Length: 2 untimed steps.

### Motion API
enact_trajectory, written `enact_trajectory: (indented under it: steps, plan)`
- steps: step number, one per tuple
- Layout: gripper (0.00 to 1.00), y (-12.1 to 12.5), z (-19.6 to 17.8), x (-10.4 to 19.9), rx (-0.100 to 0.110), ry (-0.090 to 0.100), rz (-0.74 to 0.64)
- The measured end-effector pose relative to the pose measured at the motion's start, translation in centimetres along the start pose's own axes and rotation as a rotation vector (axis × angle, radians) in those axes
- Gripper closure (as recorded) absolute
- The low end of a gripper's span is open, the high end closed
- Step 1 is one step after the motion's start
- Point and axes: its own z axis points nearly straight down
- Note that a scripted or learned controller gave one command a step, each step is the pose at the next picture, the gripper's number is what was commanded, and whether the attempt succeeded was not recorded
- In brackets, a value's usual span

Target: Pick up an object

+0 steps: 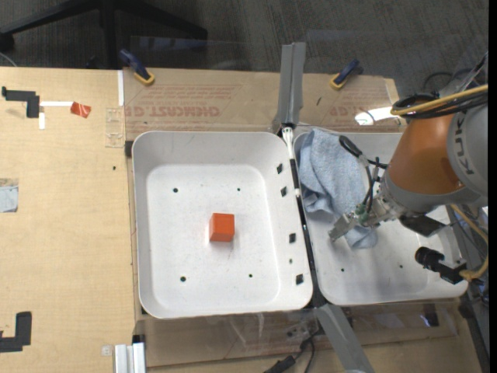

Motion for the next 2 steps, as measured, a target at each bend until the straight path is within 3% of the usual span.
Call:
enact_trajectory:
  steps: [1,2]
  plan:
    - [1.0,-0.1,-0.9,-0.2,-0.001,-0.001,0.006]
    - [1.0,5.2,-10.1,2.0,-0.001,-0.002,0.14]
